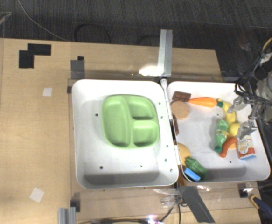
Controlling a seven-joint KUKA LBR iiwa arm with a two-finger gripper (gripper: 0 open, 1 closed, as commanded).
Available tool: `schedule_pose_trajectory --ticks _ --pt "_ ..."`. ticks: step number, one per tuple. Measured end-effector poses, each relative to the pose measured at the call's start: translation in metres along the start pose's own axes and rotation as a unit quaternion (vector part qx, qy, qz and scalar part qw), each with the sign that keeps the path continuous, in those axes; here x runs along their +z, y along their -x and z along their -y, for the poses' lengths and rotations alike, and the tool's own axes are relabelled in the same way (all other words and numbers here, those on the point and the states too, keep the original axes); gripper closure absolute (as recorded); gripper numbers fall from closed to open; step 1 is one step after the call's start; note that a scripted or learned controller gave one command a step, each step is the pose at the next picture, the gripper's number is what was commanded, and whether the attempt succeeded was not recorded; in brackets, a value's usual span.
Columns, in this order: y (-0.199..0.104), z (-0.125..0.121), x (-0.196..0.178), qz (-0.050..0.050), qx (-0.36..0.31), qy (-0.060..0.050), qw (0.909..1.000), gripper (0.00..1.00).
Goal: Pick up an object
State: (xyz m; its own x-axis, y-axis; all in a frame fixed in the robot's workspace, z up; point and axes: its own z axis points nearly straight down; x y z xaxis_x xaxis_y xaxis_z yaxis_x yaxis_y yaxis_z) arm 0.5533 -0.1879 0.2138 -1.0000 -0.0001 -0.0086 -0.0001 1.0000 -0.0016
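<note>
The tool (pixel 247 113) is seen with its fingers apart and nothing between them, poised over the right bin (pixel 205 174) near its right wall. The approach step is judged to be in hand. A yellow toy (pixel 233 129) and a small carton (pixel 246 147) lie just below; a descent onto one, then closure, is called for.

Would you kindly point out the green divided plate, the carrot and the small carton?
Green divided plate (pixel 126 121), camera view, on its large left compartment.
Carrot (pixel 202 101), camera view, mid orange body.
Small carton (pixel 246 148), camera view, on its front face.
</note>
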Motion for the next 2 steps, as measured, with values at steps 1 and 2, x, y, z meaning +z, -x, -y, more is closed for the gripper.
schedule_pose_trajectory --ticks 1,2 --pt "-0.009 0.005 0.115 0.002 0.004 0.0 1.0 0.0" --pt "-0.061 0.002 0.122 0.006 -0.07 -0.002 0.9975 0.0"
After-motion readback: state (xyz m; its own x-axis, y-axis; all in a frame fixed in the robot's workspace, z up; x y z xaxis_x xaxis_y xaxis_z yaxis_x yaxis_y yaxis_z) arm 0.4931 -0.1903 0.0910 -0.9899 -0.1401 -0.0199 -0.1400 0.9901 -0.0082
